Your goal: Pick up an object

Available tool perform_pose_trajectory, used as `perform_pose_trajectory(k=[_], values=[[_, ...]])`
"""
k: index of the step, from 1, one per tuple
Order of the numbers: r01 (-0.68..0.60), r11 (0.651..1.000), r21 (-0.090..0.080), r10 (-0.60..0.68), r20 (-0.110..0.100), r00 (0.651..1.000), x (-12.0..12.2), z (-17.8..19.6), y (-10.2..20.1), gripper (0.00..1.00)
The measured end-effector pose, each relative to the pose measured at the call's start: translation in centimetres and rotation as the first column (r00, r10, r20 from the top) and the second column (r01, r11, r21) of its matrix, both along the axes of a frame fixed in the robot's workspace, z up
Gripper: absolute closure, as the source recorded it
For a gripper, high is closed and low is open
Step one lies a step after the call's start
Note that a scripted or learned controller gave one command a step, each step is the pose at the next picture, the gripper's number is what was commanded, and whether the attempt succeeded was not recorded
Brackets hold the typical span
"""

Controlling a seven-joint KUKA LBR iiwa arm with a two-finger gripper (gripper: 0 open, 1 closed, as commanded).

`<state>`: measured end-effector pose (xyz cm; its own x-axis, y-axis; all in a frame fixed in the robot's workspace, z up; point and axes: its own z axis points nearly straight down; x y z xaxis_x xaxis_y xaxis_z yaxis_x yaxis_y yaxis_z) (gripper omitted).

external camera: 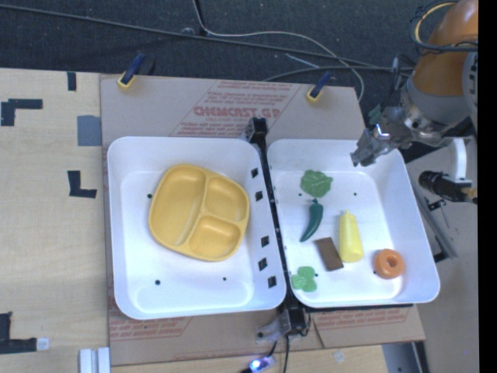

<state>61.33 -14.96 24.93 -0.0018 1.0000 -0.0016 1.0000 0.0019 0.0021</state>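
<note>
The right bin (404, 200) holds a green leafy piece (316, 183), a dark green chili pepper (312, 220), a yellow bottle-shaped piece (350, 237), a brown block (328, 253), an orange doughnut (388, 263) and a small green broccoli piece (304, 279). My gripper (366, 154) hovers over the bin's back right corner, to the right of the leafy piece, with nothing visible between its fingers. It is too small and dark to tell how the fingers stand.
The left bin (124, 208) holds a yellow divided plate (199, 211). A black divider with clips (265, 208) runs between the bins. Cardboard (233, 107) lies beneath, held by yellow clamps (130, 72) at the back. Cables cross the dark floor behind.
</note>
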Motion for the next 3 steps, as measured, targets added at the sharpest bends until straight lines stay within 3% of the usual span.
perform_pose_trajectory(k=[1, 3], values=[[-0.005, 1.0, 0.003, 0.005, -0.005, 1.0, 0.2, 0.5, 5.5, 1.0], [-0.005, 1.0, 0.002, 0.005, -0.008, 1.0, -0.3, -2.6, 16.8, 1.0]])
